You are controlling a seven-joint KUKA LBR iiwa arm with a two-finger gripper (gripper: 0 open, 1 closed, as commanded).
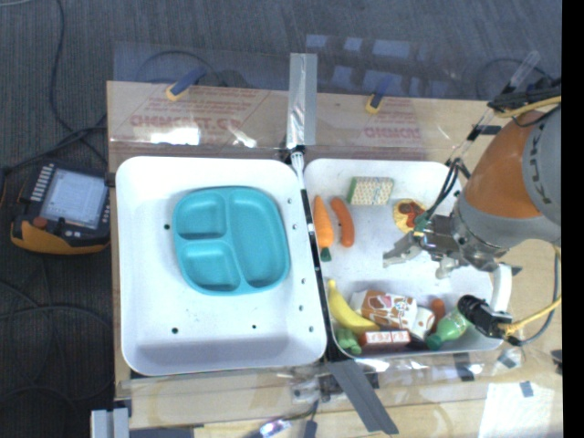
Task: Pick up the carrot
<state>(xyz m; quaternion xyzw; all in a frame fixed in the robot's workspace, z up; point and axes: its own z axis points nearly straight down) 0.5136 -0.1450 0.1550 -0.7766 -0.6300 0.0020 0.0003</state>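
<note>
The carrot (321, 223) is an orange toy with a green end. It lies lengthwise against the left wall of the right bin (429, 170), beside a red sausage (342, 222). My gripper (422, 257) hovers over the middle right of that bin, well to the right of the carrot and apart from it. Its fingers (398, 252) are spread open with nothing between them. The grey arm with its orange band (502, 176) comes in from the right.
The right bin also holds a cracker (370, 190), a yellow-red toy (408, 212), a banana (345, 310), a brown box (392, 310) and a green bottle (445, 330). A blue divided plate (228, 238) sits in the left bin (146, 327).
</note>
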